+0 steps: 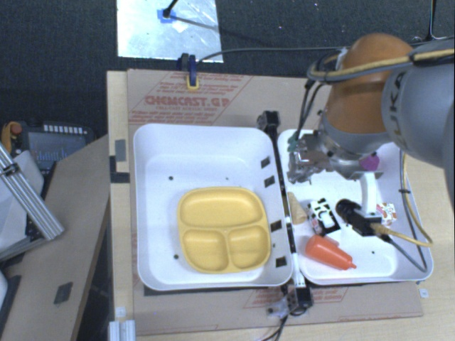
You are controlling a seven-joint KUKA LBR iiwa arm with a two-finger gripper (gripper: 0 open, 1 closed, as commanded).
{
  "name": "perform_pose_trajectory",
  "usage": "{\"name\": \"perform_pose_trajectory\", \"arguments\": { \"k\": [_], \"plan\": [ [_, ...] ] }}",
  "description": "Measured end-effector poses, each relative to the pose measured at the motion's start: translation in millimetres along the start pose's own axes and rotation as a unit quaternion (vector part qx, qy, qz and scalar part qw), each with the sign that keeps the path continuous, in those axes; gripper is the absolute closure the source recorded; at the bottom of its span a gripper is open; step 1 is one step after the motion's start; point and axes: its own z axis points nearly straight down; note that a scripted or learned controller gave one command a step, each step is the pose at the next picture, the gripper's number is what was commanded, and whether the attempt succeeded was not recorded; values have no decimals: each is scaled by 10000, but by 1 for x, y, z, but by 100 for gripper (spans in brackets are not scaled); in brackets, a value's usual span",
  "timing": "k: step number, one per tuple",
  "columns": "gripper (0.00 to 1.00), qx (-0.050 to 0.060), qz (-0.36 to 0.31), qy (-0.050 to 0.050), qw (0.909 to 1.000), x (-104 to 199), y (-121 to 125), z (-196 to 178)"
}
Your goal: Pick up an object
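Note:
My gripper [301, 165] hangs over the far left part of the right bin [370, 270], under the grey wrist and its orange band. Nothing shows between its metal tips. In front of it, on the bin floor, lie a tan wedge [296, 209] against the left wall, a small black-and-white block [323, 217], and an orange carrot-shaped toy [329, 253] near the front edge. A purple piece [370, 163] peeks out from behind the wrist. A small red-and-white packet [386, 211] rests by the right wall.
The left bin [153, 190] holds a yellow divided plate [223, 229] in its front half. A black divider with clips [279, 190] runs between the bins. Cardboard [213, 98] lies under both bins.

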Motion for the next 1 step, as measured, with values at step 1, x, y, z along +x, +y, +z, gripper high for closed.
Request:
{"name": "perform_pose_trajectory", "arguments": {
  "k": [1],
  "plan": [
    [100, -3, -1, 2, 10000, 54, 15, 19]
  ]
}}
